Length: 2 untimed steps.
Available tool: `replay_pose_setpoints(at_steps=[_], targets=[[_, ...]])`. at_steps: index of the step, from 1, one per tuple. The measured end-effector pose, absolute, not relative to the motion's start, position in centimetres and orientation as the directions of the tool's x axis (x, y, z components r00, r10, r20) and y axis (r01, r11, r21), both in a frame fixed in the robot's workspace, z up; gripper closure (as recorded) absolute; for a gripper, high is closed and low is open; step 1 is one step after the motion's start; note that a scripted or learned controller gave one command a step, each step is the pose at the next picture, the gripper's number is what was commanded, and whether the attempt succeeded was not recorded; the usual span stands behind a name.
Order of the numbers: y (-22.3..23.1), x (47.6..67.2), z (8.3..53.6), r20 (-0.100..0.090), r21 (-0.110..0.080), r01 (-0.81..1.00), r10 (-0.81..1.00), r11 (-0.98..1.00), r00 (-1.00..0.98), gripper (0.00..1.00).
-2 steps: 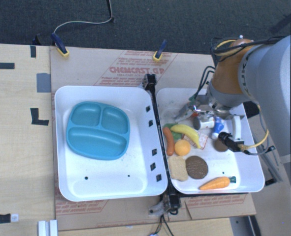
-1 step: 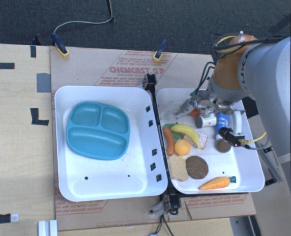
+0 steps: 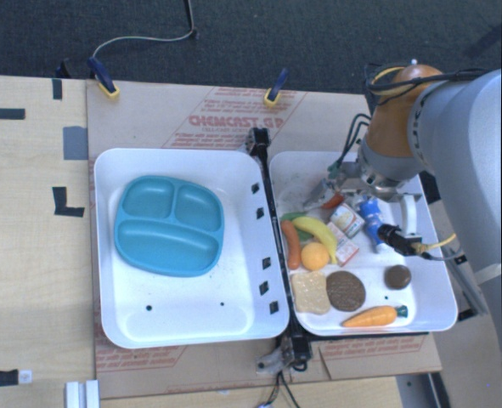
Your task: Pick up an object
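My gripper (image 3: 329, 195) reaches down into the right bin (image 3: 442, 308) near its back left part, just above a small white and red packet (image 3: 346, 220). Beside the packet lies a blue bottle (image 3: 371, 218). Toward the bin's left side are a yellow banana (image 3: 316, 229), an orange (image 3: 315, 257) and a red sausage (image 3: 291, 243). Nearer the front lie a slice of bread (image 3: 311, 293), a dark round cookie (image 3: 346, 290), a carrot (image 3: 371, 316) and a small brown disc (image 3: 397, 276). The arm's wrist hides what is under the gripper.
The left bin (image 3: 115, 313) holds a blue divided plate (image 3: 170, 225). A black divider (image 3: 267, 219) with clips runs between the two bins. The grey arm (image 3: 454, 143) covers the right bin's back right corner. A black cable (image 3: 412, 240) trails over the bin.
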State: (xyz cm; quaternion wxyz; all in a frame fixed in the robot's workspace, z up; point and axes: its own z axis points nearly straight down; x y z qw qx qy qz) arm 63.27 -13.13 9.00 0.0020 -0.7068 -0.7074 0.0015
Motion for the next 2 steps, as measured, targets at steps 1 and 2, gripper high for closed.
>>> replay_pose_setpoints(at_steps=[1,2], targets=[[-10.66,65.57,8.43,-0.001,0.001,1.0,1.0,0.002,-0.002,0.0],[-10.72,65.54,9.2,-0.002,-0.002,1.0,1.0,0.003,-0.003,1.0]])
